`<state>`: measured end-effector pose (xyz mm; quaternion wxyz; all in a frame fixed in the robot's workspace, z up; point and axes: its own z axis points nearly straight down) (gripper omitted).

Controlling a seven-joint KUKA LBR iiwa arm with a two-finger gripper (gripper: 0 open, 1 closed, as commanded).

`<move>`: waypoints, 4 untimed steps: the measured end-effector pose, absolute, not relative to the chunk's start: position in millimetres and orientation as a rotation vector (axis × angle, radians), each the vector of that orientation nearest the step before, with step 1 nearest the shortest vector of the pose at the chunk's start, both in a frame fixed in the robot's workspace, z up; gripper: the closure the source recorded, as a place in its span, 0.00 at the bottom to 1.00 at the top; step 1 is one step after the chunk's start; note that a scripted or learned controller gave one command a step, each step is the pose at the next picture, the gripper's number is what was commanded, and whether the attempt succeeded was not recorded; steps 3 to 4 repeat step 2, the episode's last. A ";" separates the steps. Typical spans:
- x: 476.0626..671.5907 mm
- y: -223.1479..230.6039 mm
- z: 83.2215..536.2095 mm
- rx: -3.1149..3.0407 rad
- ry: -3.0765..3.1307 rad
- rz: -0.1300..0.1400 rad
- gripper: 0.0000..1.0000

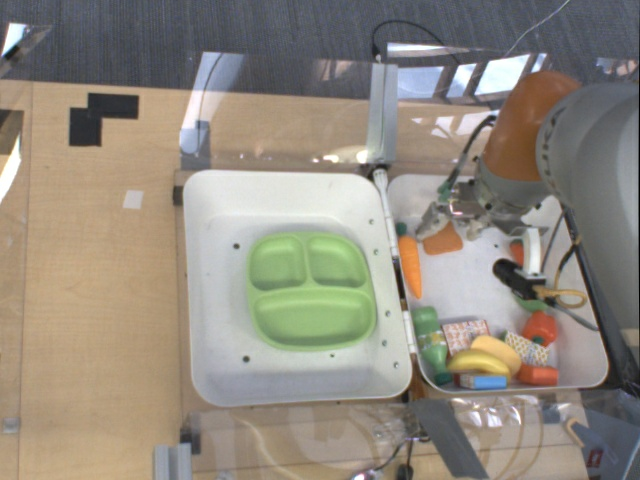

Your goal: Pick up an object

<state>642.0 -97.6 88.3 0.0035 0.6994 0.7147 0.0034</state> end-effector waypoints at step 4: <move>622.1 -11.9 202.4 2.330 2.102 0.010 1.00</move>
